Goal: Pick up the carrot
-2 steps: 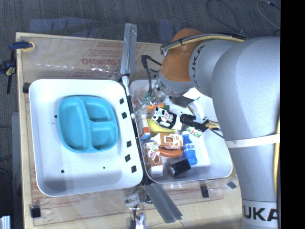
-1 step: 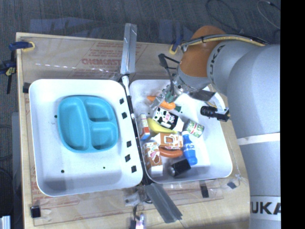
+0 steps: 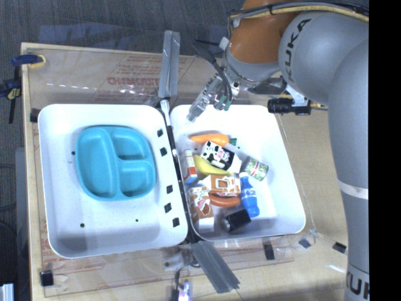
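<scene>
Hovering over the right bin's [image 3: 285, 143] far-left corner, my end effector [image 3: 207, 102] grips nothing, fingers apart; the carrot [image 3: 210, 138] lies just below among clutter.

Two white bins [image 3: 62, 231]; one blue tray [image 3: 116, 162]; one carrot [image 3: 210, 138], one banana [image 3: 203, 165], roughly six other small items (piled, overlapping).

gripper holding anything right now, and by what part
Nothing is held. The gripper hangs above the right bin's far rim; the carrot lies in the pile below.
</scene>
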Robot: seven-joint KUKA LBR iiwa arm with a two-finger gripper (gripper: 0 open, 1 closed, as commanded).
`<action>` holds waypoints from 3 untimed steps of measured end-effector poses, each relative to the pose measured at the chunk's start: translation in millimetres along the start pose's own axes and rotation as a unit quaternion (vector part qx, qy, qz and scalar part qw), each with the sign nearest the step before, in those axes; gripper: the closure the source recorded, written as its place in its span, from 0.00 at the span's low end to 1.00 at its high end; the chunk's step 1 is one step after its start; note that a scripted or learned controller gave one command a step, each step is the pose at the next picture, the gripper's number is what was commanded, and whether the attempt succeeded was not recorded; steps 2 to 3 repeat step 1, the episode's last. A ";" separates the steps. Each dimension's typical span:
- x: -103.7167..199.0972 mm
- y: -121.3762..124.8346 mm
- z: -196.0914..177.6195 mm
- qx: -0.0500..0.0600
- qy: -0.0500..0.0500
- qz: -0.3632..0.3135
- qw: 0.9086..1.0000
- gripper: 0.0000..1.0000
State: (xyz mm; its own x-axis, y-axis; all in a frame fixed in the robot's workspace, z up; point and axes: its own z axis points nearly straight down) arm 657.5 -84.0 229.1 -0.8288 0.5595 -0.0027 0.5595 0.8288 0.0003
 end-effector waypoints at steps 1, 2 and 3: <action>-0.4 -0.9 0.2 0.000 0.000 0.001 1.000 0.00; -0.4 -0.9 0.2 0.000 0.000 0.001 1.000 0.00; -0.4 -0.9 0.2 0.000 0.000 0.001 1.000 0.00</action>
